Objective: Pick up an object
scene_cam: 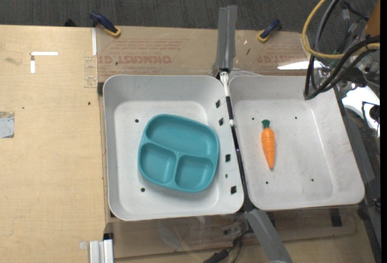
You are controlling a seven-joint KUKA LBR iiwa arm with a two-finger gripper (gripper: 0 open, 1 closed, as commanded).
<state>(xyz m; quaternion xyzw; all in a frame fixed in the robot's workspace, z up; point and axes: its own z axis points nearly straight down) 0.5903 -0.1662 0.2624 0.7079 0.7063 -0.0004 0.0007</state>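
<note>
A: Right, you have a teal divided plate (179,152) lying flat in the left bin (115,135), and a toy carrot (268,144) lying alone in the right bin (326,159).

B: And the gripper?

A: You can't tell its state. Watch that carrot: it's rounded, so it may roll or slip aside when pinched.

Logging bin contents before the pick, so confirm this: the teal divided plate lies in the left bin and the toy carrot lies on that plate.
Wrong on one point. The camera view shows the toy carrot lying on the floor of the right bin, not on the plate. The teal divided plate does lie in the left bin.
</note>
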